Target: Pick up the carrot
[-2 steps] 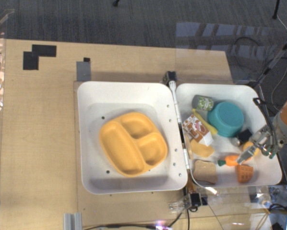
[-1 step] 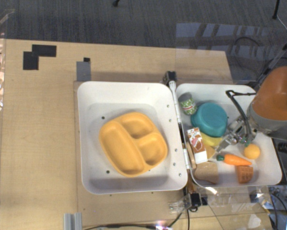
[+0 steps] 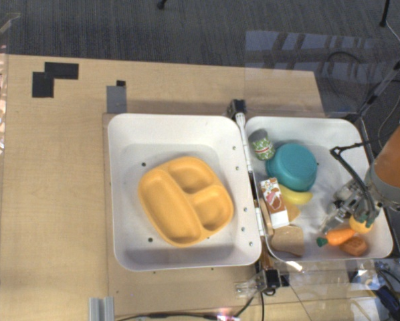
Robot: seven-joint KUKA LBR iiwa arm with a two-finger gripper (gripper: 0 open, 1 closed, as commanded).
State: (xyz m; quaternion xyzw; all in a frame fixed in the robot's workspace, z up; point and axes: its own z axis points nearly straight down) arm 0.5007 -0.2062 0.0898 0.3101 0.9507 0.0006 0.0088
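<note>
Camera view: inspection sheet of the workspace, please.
Surface: wooden bench bearing two white bins, left bin and right bin.
Job's things: carrot lies near the right bin's front right corner, green tip toward the left.
Clutter: yellow divided tray in the left bin; teal bowl, green can, yellow fruit, small carton, brown bread-like piece and orange round item in the right bin.
Grippers: gripper is just above the carrot; jaws' state cannot be told.
Cables: black cable across the right bin; wires at the front edge.
Surroundings: dark carpet; black tape marks on the bench.
</note>
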